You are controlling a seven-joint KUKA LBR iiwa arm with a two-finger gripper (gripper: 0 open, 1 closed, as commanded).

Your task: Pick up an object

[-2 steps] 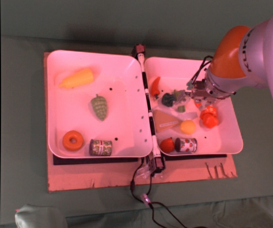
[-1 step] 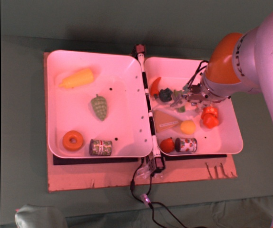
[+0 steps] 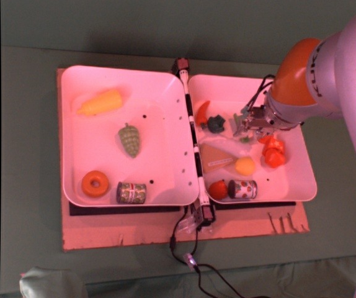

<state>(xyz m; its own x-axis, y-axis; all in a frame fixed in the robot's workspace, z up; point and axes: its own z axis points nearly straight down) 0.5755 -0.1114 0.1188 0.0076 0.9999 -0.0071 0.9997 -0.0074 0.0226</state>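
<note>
From my remote station I judge the approach step: the tool hangs low in the right bin, near a dark green toy and an orange toy; its finger state I cannot tell. Next: descend squarely over one object.

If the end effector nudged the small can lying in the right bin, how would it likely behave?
The can lies on its side, so it would probably roll. It looks rigid, unlikely to deform. The red tomato-like toy right beside it might stop it rolling that way.
</note>
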